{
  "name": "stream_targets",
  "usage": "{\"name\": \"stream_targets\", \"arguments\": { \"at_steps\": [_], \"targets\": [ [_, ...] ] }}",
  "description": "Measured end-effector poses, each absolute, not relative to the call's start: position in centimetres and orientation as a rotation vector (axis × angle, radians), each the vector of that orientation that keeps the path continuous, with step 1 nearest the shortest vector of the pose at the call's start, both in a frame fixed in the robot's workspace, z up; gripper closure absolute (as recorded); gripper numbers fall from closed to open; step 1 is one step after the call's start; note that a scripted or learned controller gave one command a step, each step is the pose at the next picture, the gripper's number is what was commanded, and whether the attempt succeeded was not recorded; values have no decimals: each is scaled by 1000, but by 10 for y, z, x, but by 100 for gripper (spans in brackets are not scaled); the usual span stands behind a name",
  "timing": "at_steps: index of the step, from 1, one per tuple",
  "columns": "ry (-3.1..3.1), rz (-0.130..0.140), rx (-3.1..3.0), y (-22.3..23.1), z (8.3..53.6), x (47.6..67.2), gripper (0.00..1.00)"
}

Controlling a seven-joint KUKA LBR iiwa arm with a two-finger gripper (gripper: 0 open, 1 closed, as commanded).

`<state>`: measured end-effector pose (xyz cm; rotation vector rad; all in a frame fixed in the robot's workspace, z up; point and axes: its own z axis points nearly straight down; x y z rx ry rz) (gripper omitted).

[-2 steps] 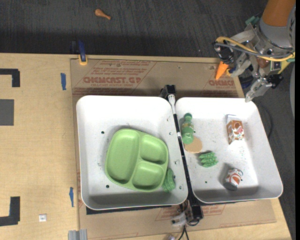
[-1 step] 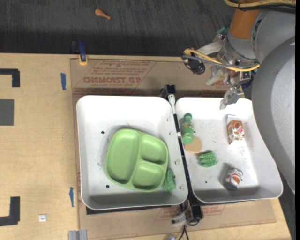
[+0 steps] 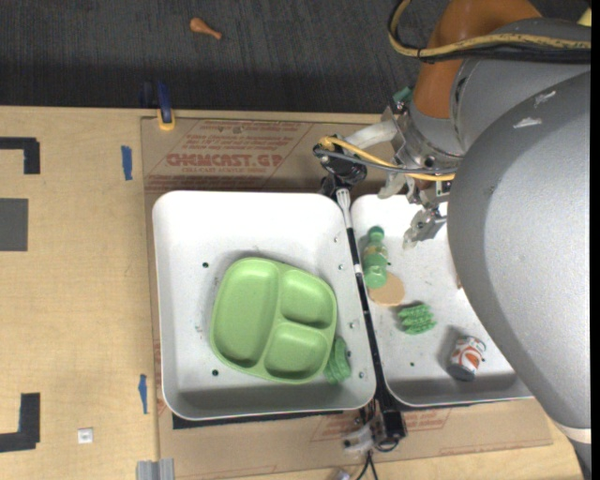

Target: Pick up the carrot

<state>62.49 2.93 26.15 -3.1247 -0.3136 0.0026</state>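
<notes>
In the right bin point(image 3: 427, 389), against its left wall, lies a slim green and tan-orange piece point(image 3: 375, 255) that may be the carrot; I cannot tell for sure. My gripper point(image 3: 424, 227) hangs over the bin's back part, a little to the right of that piece and apart from it. It is open with nothing between its fingers. A small orange carrot-shaped thing point(image 3: 204, 28) lies on the dark floor beyond the bench, far from the gripper.
The right bin also holds a tan disc point(image 3: 387, 289), a green leafy lump point(image 3: 415, 319) and a white and orange item point(image 3: 466, 354). A green divided plate point(image 3: 274, 321) lies in the left bin point(image 3: 187, 244). The arm's bulk covers the right bin's right side.
</notes>
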Motion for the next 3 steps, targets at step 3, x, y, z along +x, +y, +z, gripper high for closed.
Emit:
{"name": "stream_targets", "arguments": {
  "at_steps": [3],
  "targets": [
    [-489, 6, -3101, 138, 120, 502, 0]
  ]
}}
